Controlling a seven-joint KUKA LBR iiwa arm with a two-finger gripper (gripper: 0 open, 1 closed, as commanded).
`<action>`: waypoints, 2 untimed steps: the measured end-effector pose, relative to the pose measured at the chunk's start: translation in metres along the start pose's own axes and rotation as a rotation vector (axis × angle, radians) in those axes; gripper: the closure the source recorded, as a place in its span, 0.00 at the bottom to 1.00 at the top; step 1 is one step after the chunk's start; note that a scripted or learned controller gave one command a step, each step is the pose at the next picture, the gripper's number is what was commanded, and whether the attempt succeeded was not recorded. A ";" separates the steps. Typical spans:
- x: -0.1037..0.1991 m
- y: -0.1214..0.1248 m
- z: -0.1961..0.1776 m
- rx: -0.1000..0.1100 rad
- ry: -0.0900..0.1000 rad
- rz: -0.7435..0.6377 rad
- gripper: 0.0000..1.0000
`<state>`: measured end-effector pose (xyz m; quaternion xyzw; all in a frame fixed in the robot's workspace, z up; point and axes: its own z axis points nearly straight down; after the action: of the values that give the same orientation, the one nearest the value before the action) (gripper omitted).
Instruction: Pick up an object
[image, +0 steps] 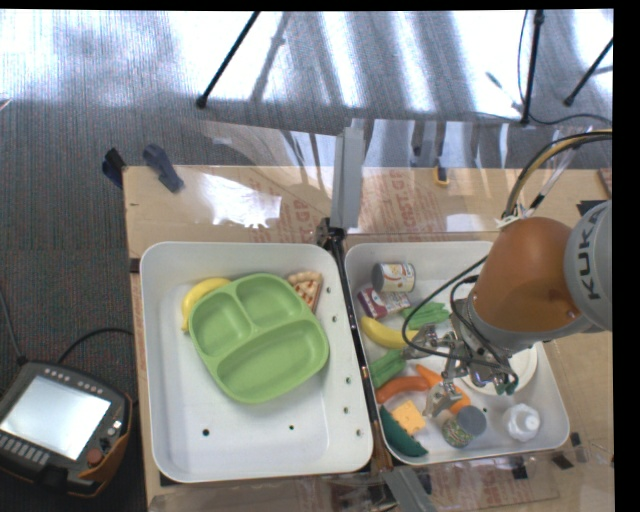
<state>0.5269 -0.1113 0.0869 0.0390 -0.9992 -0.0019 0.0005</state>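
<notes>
Pincer (447, 392) over right bin (556, 432), carrot (402, 388) just left.

Grey robot arm segment (601, 268), right of view: dark letters "KU" readable, running vertically, rest cut off at frame edge. Brown cardboard-covered worktop (400, 200): faint reddish printed lettering behind white bins, mirrored or upside down, too washed out to read. Small silver can (394, 276) in right bin: label present, print too small to read.
</notes>
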 end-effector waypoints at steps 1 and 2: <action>-0.004 -0.021 0.000 0.003 -0.001 -0.022 0.00; 0.022 0.020 0.000 0.002 -0.001 -0.205 0.00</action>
<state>0.5034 -0.0927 0.0873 0.1410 -0.9900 -0.0009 -0.0002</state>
